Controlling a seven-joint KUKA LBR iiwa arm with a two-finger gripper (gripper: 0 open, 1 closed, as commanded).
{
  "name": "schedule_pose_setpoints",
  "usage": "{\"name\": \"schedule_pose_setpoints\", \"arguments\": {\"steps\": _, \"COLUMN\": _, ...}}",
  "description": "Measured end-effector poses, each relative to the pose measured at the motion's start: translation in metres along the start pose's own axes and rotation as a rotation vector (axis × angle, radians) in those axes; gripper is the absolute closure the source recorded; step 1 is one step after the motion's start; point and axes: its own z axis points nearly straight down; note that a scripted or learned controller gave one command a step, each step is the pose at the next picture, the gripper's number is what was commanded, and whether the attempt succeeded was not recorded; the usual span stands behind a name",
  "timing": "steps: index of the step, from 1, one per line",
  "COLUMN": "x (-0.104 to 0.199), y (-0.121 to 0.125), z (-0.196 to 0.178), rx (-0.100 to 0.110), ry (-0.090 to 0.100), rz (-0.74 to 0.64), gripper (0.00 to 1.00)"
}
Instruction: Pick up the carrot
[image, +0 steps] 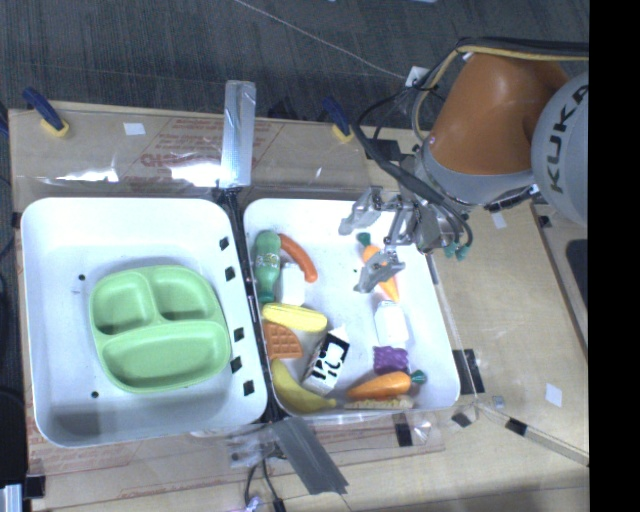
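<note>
A carrot (383, 385) with a green leafy end lies along the front wall of the right bin (440, 300), pointing left. My gripper (368, 244) hangs over the back right part of that bin, well behind the carrot. It is open, its two silver fingers (358, 215) spread wide. Between and below them lies a small orange cone-shaped piece (386, 285); I cannot tell if a finger touches it. Nothing is gripped.
The right bin also holds a green vegetable (267, 262), an orange-red sausage (298, 257), a yellow bun (295, 318), a waffle (283, 342), a banana (295, 392), a black-and-white box (327, 362), a white bottle (390, 322) and purple grapes (392, 358). A green divided plate (155, 325) sits in the left bin.
</note>
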Motion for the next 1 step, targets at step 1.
{"name": "schedule_pose_setpoints", "arguments": {"steps": 1, "x": -0.0296, "y": -0.0639, "z": 0.0233, "rx": 0.0, "ry": 0.0, "rz": 0.181, "gripper": 0.0}}
